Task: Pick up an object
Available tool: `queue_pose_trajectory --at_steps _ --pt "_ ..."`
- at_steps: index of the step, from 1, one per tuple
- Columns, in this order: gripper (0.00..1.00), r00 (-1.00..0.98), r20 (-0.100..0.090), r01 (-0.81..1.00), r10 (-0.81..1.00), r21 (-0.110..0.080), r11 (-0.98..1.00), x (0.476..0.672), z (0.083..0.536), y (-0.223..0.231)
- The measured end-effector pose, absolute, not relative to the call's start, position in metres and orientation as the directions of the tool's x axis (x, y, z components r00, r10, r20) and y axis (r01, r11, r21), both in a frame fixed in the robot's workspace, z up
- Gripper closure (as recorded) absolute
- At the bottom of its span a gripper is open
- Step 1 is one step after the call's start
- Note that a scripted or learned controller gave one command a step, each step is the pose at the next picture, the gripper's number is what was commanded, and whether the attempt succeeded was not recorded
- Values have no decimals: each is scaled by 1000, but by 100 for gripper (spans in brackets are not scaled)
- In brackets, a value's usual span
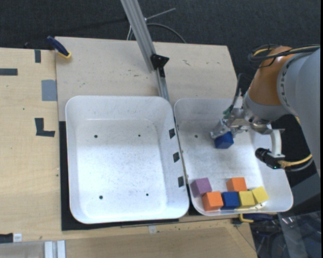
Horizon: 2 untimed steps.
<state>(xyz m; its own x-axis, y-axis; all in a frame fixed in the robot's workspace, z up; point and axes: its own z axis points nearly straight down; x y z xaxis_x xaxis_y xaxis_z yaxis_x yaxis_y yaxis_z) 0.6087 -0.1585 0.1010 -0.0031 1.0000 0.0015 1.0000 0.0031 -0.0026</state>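
In the right bin (204,163), a blue block (223,141) sits tilted in the upper middle. My gripper (226,131) comes in from the right and stands directly over it. The grey fingers overlap the block's top edge and grip it on both sides. The gripper is shut on this block. Along the bin's front edge lie a purple block (201,186), two orange blocks (212,200) (237,184), a second blue block (231,199) and two yellow blocks (247,198) (260,194).
The left bin (118,160) lies beside the right one, with a shared ridge between them. A slanted metal pole (142,31) runs down to the bins' far edge. The arm's body and cables crowd the right bin's right side.
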Motion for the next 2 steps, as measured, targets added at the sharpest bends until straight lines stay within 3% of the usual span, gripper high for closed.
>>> queue_pose_trajectory --at_steps 1,2 --pt "0 -3 1 1000 1000 -2 3 609 101 -159" --pt "0 -3 0 1000 1000 -3 3 607 91 -136"
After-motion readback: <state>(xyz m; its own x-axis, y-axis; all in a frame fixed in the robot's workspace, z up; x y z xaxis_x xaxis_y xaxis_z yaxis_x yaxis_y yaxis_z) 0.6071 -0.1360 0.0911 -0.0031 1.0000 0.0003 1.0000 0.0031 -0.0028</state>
